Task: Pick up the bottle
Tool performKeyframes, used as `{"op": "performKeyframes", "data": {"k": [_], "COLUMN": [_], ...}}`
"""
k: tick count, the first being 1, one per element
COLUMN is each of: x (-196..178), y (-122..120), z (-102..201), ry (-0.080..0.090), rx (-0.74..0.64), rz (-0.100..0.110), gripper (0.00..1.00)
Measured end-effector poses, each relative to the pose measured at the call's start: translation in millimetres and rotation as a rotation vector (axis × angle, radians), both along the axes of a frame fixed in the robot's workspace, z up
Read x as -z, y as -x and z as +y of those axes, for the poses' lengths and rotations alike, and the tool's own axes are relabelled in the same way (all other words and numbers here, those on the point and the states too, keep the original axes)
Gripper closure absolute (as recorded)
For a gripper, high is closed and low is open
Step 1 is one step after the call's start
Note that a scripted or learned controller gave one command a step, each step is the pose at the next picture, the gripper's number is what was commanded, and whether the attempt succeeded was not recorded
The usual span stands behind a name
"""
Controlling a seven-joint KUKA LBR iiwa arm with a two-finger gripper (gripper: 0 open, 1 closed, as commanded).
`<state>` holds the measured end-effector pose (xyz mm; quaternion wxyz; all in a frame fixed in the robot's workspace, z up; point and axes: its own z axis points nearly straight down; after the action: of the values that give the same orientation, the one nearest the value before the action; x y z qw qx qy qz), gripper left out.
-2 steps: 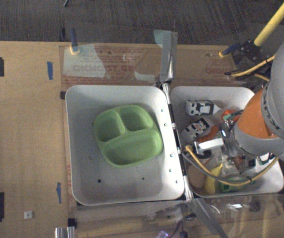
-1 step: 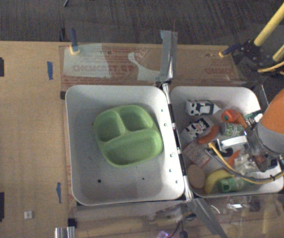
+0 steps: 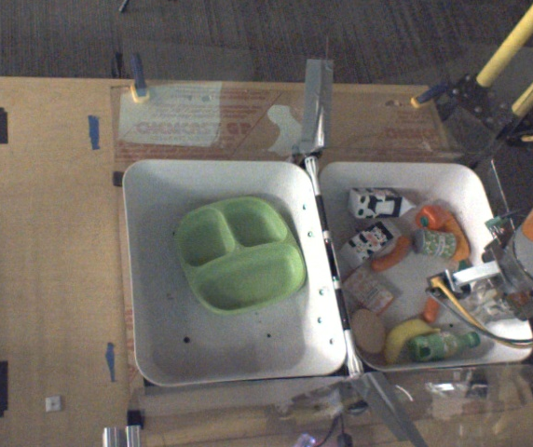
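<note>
The light wooden desk (image 3: 43, 277) carries black corner marks and bits of blue tape along its left side, with dark carpet beyond its far edge. The left bin (image 3: 155, 343) holds a green divided plate (image 3: 239, 254). The right bin (image 3: 462, 180) is crowded; the green bottle (image 3: 442, 345) lies on its side near the front wall, beside a banana (image 3: 403, 336). The end effector (image 3: 490, 291) hangs just above the bottle, its grip impossible to tell.

The light is soft and even, a little dim. The white bins (image 3: 145, 277) look bright. Shadows are weak. The picture is slightly blurred, more at the near right corner.
</note>
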<state>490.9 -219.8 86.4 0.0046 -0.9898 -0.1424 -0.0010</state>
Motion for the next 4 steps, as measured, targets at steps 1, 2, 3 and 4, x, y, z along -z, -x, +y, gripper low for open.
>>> {"op": "performKeyframes", "data": {"k": [1,2,3,4], "x": [-32,0,-1,0], "y": [5,11,-23,-23], "z": [88,3,88,0], "ry": [0.005,0.009,0.007,0.002], "rx": [0.082,0.087,0.039,-0.015], "rz": [0.007,0.001,-0.005,-0.002], "gripper": [0.0,0.0,0.0,0.0]}}
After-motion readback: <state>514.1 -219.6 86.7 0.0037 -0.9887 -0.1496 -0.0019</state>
